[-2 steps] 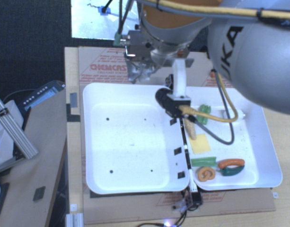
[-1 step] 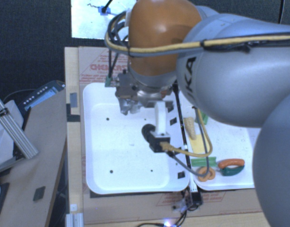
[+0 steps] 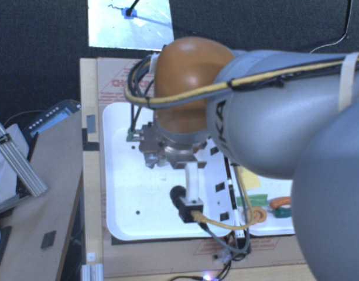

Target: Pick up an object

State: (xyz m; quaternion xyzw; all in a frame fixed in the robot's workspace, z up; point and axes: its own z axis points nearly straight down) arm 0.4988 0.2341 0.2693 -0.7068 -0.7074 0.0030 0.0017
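Your gripper (image 3: 150,156) hangs over the left bin (image 3: 118,180); the wrist hides the jaws, so you cannot tell their state. An orange piece (image 3: 280,202) lies in the right bin (image 3: 270,230), toward the bench's front edge. It is probably light, stiff plastic, so pinch it across the middle.

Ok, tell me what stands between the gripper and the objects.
The gripper hangs over the left bin; the green object and orange object lie in the right bin, beyond the bins' adjoining rims. The arm hides part of that stretch.
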